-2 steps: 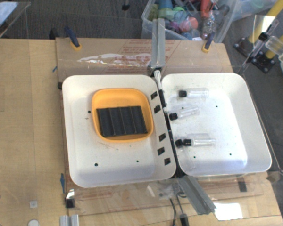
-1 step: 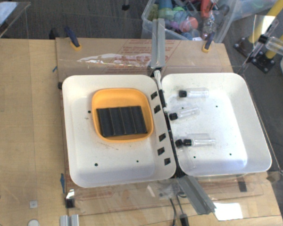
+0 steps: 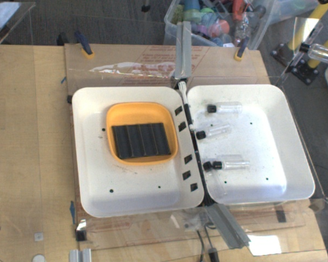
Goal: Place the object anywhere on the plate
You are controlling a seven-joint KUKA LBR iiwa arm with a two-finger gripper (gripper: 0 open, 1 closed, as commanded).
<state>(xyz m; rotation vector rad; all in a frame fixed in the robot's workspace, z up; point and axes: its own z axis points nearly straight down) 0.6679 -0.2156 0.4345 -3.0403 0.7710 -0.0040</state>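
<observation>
An orange square plastic plate (image 3: 116, 113) sits in the left white bin (image 3: 93, 190). Three clear black-capped tubes (image 3: 216, 131) lie in the right white bin (image 3: 268, 146). How far the claw is open cannot be told.

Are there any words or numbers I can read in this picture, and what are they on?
Nothing can be read.
Brown cardboard behind the bins: faint reddish print, too blurred to read.
White paper slip at the bench's front edge: no legible writing.
Three clear tubes and the orange plate: no labels.

You see a wooden bench (image 3: 22, 146) on dark grey carpet (image 3: 98, 15), with a clear tub of toys (image 3: 224, 10) behind.
</observation>
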